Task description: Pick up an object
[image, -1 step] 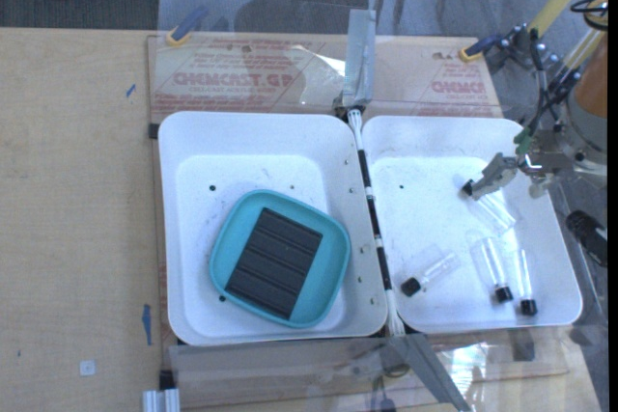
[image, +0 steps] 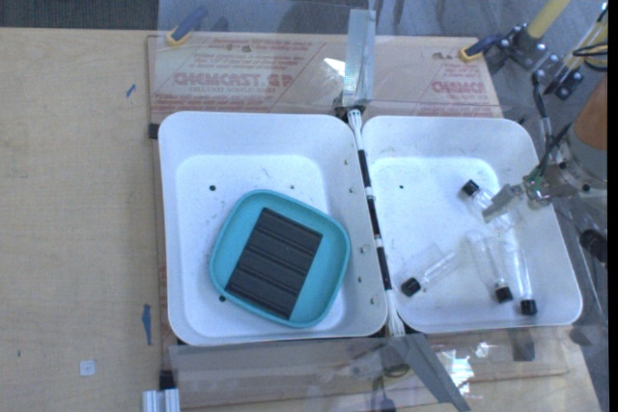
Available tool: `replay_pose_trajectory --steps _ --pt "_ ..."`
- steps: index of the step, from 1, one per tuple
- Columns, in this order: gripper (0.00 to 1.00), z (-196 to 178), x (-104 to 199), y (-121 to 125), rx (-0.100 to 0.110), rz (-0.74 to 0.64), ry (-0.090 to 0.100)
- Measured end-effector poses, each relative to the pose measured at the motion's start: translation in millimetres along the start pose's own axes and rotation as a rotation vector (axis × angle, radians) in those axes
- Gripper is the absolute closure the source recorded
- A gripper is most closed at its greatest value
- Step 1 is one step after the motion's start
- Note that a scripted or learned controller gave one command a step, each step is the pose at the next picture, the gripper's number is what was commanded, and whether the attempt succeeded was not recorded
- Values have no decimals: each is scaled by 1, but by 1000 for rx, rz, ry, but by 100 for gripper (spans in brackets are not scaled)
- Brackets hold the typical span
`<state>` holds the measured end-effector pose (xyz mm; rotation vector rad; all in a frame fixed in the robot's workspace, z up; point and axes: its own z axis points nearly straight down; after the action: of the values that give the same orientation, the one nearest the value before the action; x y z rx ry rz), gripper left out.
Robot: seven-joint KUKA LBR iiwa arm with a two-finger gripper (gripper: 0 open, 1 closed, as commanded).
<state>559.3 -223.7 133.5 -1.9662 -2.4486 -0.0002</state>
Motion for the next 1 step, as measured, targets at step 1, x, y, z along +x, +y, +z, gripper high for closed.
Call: replay_pose_trajectory --steps 1 --pt "0 43 110 39 -2 -86 0"
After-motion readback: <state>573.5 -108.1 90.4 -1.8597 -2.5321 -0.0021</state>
